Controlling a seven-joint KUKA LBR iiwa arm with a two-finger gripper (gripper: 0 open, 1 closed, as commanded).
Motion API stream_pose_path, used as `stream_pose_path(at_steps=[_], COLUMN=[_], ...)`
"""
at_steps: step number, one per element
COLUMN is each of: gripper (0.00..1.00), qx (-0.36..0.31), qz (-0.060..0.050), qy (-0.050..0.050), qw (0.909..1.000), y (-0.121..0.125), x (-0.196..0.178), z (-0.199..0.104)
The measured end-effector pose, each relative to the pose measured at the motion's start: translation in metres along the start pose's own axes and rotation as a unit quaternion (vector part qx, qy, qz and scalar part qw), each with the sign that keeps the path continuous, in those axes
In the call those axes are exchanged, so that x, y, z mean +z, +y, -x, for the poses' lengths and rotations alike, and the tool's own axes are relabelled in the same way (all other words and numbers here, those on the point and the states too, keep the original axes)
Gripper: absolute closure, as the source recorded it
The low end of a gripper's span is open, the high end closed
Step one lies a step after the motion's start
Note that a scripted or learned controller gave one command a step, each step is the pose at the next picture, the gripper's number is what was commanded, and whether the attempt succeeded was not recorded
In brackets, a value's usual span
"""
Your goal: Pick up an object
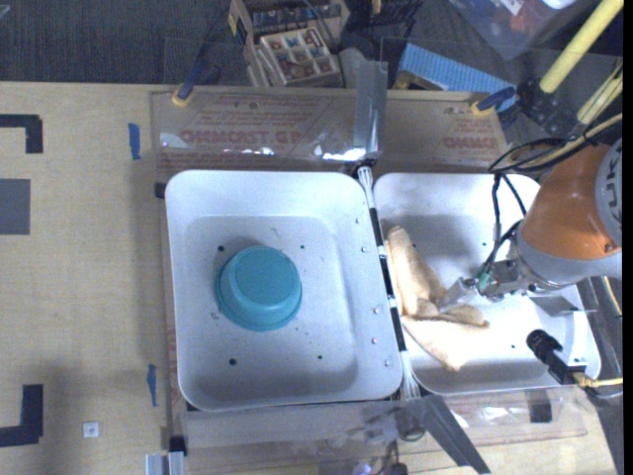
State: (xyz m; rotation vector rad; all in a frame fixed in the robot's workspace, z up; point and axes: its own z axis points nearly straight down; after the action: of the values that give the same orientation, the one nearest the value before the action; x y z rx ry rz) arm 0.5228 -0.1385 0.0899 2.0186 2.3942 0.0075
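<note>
Item 1, nearest edge: table (69, 265), pale wood-grain top with black corner marks at the left, carrying both bins side by side.

Item 2: left bin (188, 206), shallow, white. Contents: one blue bowl (259, 287), upside down, left of centre on the bin floor, well apart from the arm.

Item 3: right bin (425, 194), shallow, white, touching the left bin along their shared wall. Contents: tan objects (415, 280), elongated and soft-looking, lying in a loose pile along the left side of the bin floor, close to the shared wall. One piece runs lengthwise beside the wall; others cross it toward the near edge. How many separate pieces there are cannot be told.

Item 4: gripper (465, 293), low over the right bin, at the right edge of the tan pile, with the grey arm (569, 221) and its orange band above it, reaching in from the right. The fingers sit against or just beside the pile; whether they are spread or pressed together cannot be told, and no piece is clearly seen between them.

Item 5, far side: taped cardboard sheets (267, 132) behind the bins, then clutter on the floor beyond.

Status: by appearance the reach is made and the gripper is at the pile. A secure grasp and a lift are judged not yet done; every object rests in its bin.
</note>
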Motion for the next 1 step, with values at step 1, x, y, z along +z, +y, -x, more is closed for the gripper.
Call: stream_pose_path(at_steps=[1], gripper=[0.00], qx=[-0.038], qz=[0.001], qy=[0.000], qw=[0.9993], y=[-0.0147], x=[-0.0006], z=[-0.0310])
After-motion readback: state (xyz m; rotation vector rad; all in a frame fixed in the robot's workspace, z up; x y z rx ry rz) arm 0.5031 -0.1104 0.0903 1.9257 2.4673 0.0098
